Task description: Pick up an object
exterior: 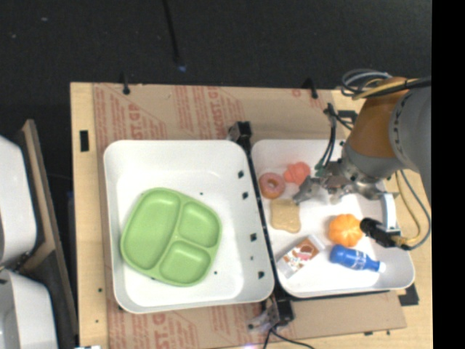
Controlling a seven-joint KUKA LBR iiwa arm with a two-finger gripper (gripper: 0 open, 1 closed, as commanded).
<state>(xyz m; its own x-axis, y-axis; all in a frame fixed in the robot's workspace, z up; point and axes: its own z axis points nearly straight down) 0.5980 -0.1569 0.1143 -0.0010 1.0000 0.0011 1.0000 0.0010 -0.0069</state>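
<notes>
Objects lay in the right bin point(407, 278): a pink ring point(272, 185) beside a coral lump point(296, 172), a tan slice point(285, 216) below them, an orange fruit point(344, 229), a blue bottle point(355, 259) and a small carton point(300, 255) near the front wall. The hand point(314, 189) hung low over the bin's middle, just right of the ring and lump; whether it was open or closed could not be told, and nothing was seen in it. The left bin point(116, 166) held a green divided plate point(171, 236). Both bins sat on the worktop point(182, 111).
</notes>
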